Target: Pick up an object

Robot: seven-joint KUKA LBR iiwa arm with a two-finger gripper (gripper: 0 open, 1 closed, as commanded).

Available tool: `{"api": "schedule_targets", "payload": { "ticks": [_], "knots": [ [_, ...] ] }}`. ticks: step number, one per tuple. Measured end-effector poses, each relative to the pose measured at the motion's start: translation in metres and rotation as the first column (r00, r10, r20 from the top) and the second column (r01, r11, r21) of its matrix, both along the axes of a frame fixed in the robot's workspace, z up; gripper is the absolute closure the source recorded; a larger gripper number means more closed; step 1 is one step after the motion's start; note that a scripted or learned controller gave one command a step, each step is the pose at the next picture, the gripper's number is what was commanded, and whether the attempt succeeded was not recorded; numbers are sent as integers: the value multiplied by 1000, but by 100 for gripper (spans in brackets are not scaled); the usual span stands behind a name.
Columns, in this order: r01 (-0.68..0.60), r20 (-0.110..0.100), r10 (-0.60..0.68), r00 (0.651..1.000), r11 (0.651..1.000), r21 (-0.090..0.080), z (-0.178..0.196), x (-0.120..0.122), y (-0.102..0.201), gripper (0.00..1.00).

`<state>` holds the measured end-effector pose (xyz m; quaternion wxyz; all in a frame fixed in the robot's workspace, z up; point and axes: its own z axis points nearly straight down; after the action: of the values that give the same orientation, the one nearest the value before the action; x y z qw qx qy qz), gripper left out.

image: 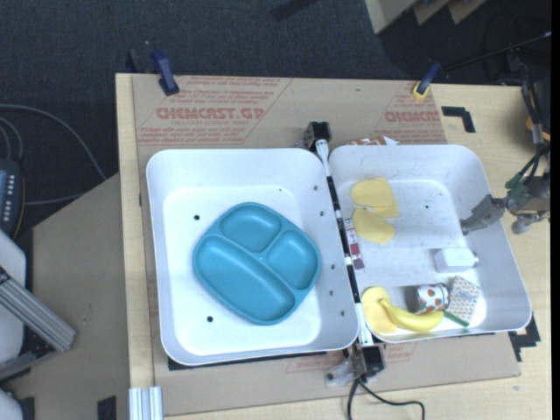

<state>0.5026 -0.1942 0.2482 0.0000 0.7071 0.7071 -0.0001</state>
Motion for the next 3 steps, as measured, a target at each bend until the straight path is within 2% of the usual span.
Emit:
{"api": "schedule_targets", "payload": {
  "ticks": [1, 2, 3],
  "knots": [
    [-1, -1, 1, 1000, 1000, 1, -88, 9, 42, 0],
    [-1, 0, 1, 1000, 1000, 0, -164, 57, 97, 0],
    [-1, 2, 1, 1000, 1000, -1, -163, 147, 71, 0]
  ]
}}
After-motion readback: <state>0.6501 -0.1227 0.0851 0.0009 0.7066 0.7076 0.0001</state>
